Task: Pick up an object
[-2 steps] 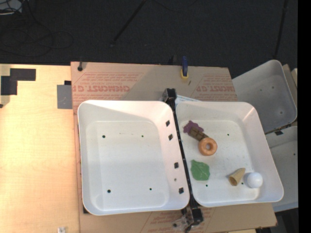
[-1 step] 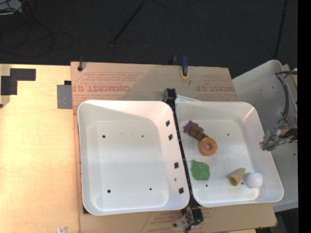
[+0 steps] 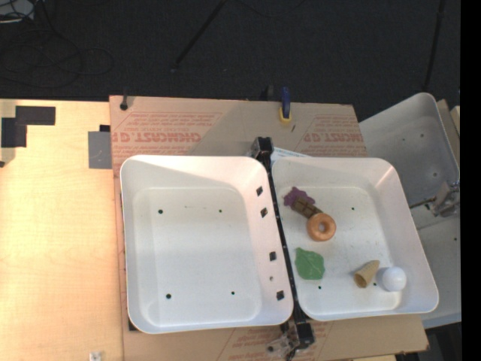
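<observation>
The right bin (image 3: pixel 391 177) holds several small toys. A purple piece (image 3: pixel 298 198) lies near its left wall with a short brown stick (image 3: pixel 306 209) against it. Just below sits a tan doughnut ring (image 3: pixel 322 226). A flat green leaf-shaped piece (image 3: pixel 309 265) rests lower, close to the divider. At the front right a tan cone (image 3: pixel 367 273) lies on its side, touching a white ball (image 3: pixel 391 278).
The left bin (image 3: pixel 150 179) stands beside the right one on brown cardboard (image 3: pixel 195 130). Black clips (image 3: pixel 272 256) run along the seam between the bins. A blue and yellow clamp (image 3: pixel 285 105) stands at the back edge. A grey metal plate (image 3: pixel 421 134) lies to the right.
</observation>
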`<state>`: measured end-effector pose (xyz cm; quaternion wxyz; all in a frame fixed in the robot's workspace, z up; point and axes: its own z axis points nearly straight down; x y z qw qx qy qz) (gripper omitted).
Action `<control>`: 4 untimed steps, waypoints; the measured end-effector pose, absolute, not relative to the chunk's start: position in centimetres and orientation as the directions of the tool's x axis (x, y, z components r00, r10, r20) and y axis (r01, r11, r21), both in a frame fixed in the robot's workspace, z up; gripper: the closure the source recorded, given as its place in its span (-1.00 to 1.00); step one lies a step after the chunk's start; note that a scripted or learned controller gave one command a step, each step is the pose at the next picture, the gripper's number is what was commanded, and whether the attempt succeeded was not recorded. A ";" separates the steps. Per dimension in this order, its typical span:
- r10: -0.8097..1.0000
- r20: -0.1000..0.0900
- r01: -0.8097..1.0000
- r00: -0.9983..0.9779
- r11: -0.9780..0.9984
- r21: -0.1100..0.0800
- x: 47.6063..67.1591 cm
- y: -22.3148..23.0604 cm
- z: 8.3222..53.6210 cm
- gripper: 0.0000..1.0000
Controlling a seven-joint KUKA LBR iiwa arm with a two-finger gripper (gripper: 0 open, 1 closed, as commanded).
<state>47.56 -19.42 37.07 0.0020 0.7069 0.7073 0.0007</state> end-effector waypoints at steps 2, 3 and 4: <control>1.000 0.005 1.000 -0.001 0.001 -0.013 50.7 -21.2 27.4 1.00; 1.000 -0.006 1.000 -0.001 0.001 0.013 47.5 -21.5 46.7 1.00; 1.000 0.006 1.000 0.000 0.000 -0.014 47.5 -18.2 32.9 1.00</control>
